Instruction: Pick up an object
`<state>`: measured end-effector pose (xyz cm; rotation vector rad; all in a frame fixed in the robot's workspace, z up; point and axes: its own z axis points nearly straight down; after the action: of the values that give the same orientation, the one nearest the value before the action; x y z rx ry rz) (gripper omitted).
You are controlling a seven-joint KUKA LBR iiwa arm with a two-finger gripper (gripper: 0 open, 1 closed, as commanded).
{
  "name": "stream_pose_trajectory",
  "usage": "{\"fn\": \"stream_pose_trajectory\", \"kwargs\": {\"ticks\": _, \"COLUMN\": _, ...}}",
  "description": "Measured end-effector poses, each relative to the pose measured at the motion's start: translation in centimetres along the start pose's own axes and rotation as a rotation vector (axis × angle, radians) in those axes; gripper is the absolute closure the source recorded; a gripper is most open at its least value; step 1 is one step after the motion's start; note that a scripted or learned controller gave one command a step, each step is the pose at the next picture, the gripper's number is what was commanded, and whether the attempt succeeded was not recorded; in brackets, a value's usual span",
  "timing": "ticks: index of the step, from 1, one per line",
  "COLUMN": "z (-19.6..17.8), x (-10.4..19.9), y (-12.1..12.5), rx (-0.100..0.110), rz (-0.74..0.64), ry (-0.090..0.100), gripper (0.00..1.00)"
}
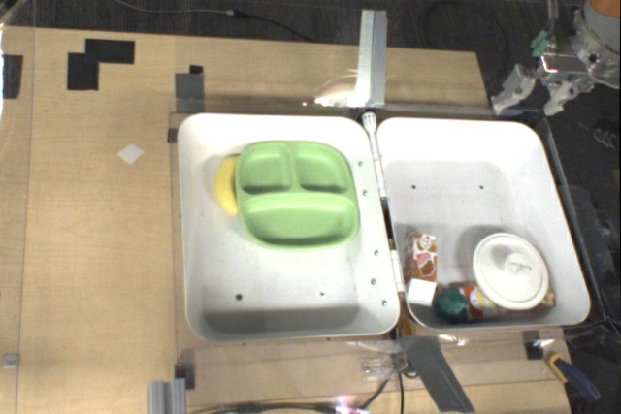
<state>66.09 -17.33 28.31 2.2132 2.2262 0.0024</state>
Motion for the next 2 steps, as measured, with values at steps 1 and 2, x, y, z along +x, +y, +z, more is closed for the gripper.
{"fn": "stream_pose_trajectory", "kwargs": {"ticks": 1, "z": 11.9, "x": 0.6, "y": -6.3, "rx": 0.004, "rz": -0.003, "ry": 0.001, "gripper": 0.0}}
{"fn": "stream_pose_trajectory", "kwargs": {"ticks": 2, "z": 7.3, "x": -3.2, "y": -7.0, "rx": -0.003, "rz": -0.434, "ry": -0.001, "gripper": 0.0}}
